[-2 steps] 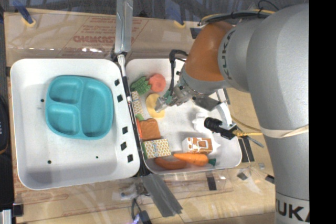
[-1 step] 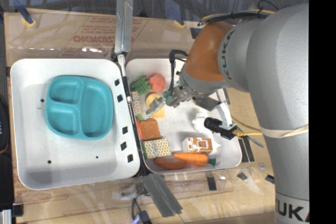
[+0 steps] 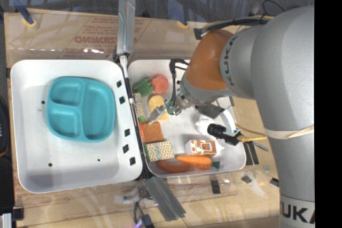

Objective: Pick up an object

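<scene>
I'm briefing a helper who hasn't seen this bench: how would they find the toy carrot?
Look in the right bin, the crowded one beside the bin holding the teal divided plate. Go to its near edge, at the bottom of the view, just below a small orange and white carton. The carrot lies flat there, long, tapered and bright orange, with a green tip at its right end.

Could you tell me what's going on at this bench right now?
The arm has its gripper down in the right bin, among toy food, close to a yellow piece. Nothing shows between its fingers. A carrot lies near that bin's front wall. The left bin holds a teal tray.
</scene>
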Robot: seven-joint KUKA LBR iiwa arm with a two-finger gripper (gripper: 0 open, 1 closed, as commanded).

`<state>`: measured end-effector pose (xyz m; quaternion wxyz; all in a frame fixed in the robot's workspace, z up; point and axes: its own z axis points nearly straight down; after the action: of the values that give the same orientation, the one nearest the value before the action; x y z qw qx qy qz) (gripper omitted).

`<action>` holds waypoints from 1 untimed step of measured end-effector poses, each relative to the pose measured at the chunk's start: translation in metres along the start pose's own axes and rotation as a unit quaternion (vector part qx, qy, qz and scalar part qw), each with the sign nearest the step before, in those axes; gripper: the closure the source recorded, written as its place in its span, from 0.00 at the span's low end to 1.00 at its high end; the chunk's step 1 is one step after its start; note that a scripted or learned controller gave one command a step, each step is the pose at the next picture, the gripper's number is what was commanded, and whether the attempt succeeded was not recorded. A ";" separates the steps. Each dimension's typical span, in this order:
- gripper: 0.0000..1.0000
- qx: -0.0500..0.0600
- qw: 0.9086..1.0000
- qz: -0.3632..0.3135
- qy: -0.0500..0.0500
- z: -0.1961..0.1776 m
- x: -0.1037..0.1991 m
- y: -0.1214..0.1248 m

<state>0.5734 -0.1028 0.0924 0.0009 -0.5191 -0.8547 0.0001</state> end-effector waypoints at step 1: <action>1.00 0.000 1.000 -0.001 0.000 -0.010 0.000 0.001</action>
<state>0.5741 -0.1027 0.1027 0.0008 -0.5184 -0.8552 0.0000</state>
